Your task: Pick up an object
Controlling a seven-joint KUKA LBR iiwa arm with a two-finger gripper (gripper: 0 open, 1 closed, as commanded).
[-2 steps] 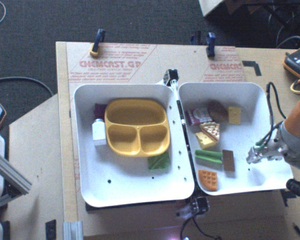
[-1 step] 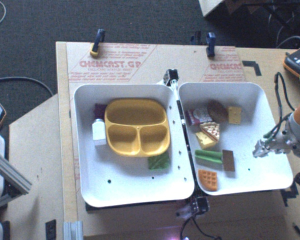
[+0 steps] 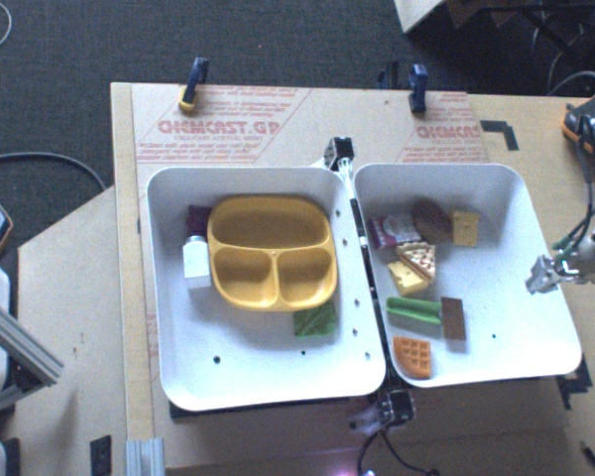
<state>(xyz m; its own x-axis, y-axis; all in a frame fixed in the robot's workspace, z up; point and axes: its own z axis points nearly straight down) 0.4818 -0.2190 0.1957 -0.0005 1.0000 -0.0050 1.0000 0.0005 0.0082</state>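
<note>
My right bin point(image 3: 496, 181) holds toy food: a green bean point(image 3: 414, 311) near centre, a waffle point(image 3: 413, 356) at its six o'clock. My claw point(image 3: 547, 274) hovers at the bin's three o'clock rim; whether it's open or closed, I cannot tell.

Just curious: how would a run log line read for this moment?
end effector: over right bin's right edge | holding: nothing seen | toy food: in bin
</note>
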